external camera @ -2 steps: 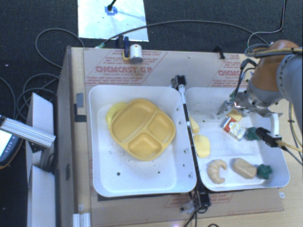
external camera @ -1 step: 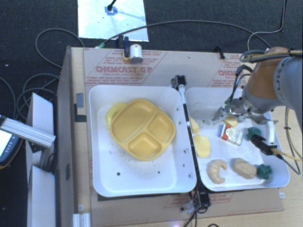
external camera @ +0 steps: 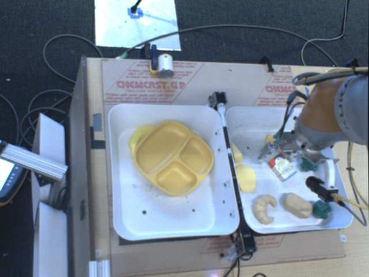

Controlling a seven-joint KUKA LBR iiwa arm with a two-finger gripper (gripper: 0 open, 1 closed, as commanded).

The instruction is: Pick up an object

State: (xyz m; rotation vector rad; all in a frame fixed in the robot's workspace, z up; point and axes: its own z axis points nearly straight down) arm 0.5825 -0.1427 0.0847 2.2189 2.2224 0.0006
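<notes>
Two white bins side by side on cardboard-topped surface [external camera: 190, 77]. Arm [external camera: 331, 111] reaching in over arm-side bin [external camera: 253, 123], pincer [external camera: 270, 152] low near bin ctr, a bit toward far edge. Spread or pressed together: can't tell from this angle. Red-and-white packet [external camera: 282, 167] flat on bin floor just beside pincer, on its front side; touching or apart, unclear. Small yellow bit [external camera: 269, 137] just past pincer, toward far edge. Two pale yellow pieces by inner wall of same bin: one [external camera: 236, 153] against wall, larger one [external camera: 247, 178] in front of it, nearer ctr. Croissant [external camera: 264, 208] by front edge, beige roll [external camera: 297, 205] beside it toward front outer corner, small green item [external camera: 322, 210] at roll's outer end. Other bin [external camera: 132, 212]: yellow divided plate [external camera: 173, 157], three compartments, lying askew across ctr, w/ second yellow piece [external camera: 138, 138] poking out from under its far side, toward far outer corner. Silver-capped part [external camera: 164, 65] at surface's far edge.
</notes>
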